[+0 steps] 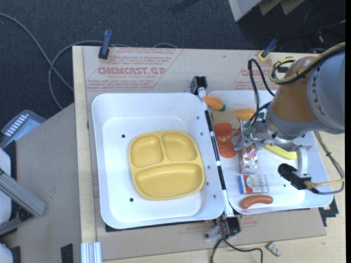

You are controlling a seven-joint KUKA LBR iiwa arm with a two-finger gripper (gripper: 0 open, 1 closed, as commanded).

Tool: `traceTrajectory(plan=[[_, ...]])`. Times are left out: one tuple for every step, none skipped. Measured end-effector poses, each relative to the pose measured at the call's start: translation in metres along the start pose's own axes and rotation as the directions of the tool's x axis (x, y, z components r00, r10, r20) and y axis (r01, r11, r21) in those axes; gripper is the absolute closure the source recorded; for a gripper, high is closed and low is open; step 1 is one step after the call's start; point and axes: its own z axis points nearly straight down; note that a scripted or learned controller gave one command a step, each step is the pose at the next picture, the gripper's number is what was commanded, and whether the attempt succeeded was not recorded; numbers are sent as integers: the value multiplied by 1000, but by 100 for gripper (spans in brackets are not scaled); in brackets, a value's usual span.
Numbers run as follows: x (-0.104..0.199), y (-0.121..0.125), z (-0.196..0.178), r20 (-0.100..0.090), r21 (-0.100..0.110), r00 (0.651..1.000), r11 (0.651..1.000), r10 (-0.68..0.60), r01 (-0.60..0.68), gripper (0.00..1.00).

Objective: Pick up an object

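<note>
**Reaching into the right bin — arm low over the packet**

Your arm [307, 100] enters from the right, its orange band bulking over the far half of the right bin [323, 199], the wrist bent down toward the bin's middle. The gripper [245, 140] sits at the left of that mass, low over the clutter; you cannot tell from this view whether its jaws are open or closed, and nothing can be seen held between them.

Items, right bin:
- small red-and-white packet [249, 159] — just below the gripper, long axis running roughly near-to-far, top end hidden under the tool.
- red object [224, 137] — beside the divider, partly covered by the gripper.
- blue-and-white carton [253, 183] — lying flat, nearer than the packet.
- sausage [256, 201] — at the near edge, long axis left-to-right.
- banana [281, 151] — mostly hidden under the wrist.
- two orange pieces [214, 102] — at the far edge; the one further right is partly cut off by cabling.

Items, left bin [104, 147]:
- yellow divided plate [166, 164] — centred, three compartments.
</note>
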Motion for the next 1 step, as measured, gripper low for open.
traceTrajectory(plan=[[74,-26,-94,-1,5,1000,1000,-1,1,100]])
